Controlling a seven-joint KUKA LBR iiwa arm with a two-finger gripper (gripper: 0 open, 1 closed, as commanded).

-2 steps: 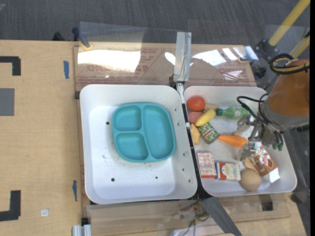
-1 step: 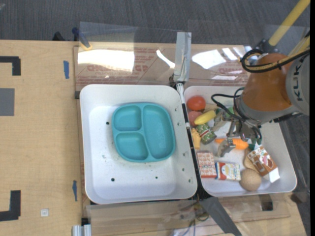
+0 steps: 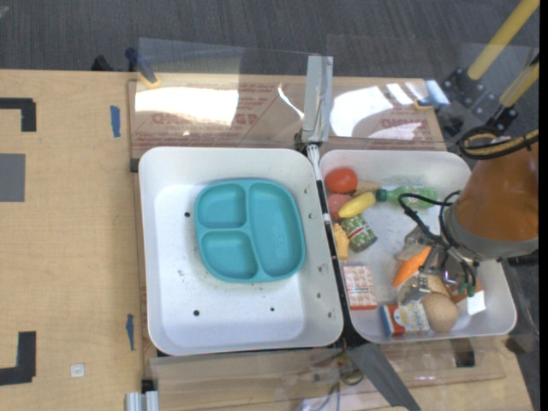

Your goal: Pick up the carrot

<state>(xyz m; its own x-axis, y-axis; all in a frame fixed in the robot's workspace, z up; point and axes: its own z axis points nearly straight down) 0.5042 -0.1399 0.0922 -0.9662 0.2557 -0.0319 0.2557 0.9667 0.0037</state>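
Carrot [image 3: 408, 268] lies in the right bin [image 3: 505, 315], near its middle, tilted so its long axis runs from lower left up to the right. The gripper [image 3: 435, 268] sits just beside it on the right, at the carrot's upper end, touching or nearly so; whether it is open or closed I cannot tell, as wires and metal parts blur together there. I judge the grasp not yet made, since no carrot shows between fingers.

Nearest the camera, along the bin's front edge, sit a small carton [image 3: 402, 318] and a tan egg-like piece [image 3: 441, 312], close under the gripper. A red-and-white card [image 3: 359, 286] lies to the carrot's left. Further back are a green can [image 3: 360, 234], a yellow banana [image 3: 357, 204] and a tomato [image 3: 342, 180]. The floor around the carrot is crowded, so a descent leaves little room.

The left bin [image 3: 163, 315] holds a teal tray [image 3: 250, 229]. Beyond both stands a clear screen [image 3: 223, 92].
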